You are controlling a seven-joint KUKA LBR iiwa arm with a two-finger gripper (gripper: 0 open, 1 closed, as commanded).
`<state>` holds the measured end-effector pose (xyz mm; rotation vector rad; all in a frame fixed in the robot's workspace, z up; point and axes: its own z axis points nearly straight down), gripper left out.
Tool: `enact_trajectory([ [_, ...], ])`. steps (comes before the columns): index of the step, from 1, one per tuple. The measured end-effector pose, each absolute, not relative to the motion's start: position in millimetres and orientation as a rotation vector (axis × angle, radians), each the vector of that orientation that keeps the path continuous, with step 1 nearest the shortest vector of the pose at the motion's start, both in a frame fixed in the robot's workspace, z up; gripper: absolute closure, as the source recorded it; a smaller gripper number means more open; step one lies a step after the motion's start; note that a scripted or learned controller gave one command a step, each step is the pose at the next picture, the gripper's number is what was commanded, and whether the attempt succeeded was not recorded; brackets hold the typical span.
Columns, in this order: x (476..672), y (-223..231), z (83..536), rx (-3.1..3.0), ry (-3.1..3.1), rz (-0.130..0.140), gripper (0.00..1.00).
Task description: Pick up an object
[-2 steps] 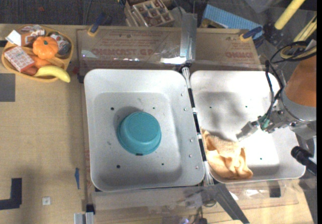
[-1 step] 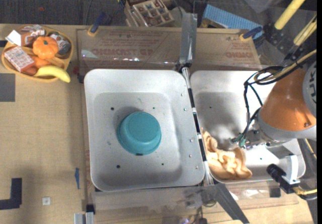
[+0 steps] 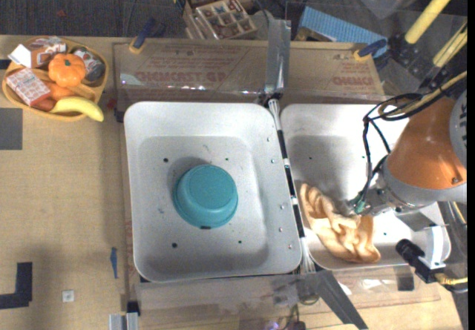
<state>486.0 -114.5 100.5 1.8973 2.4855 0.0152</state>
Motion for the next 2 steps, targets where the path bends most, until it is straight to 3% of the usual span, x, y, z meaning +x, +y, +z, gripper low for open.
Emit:
enact_trajectory([
  [1, 486.0, -115.0, 100.5, 1.898, 2.485, 0.014, 0.00],
  [2, 482.6, -115.9, 90.3, 1.956, 2.444, 0.010, 0.00],
])
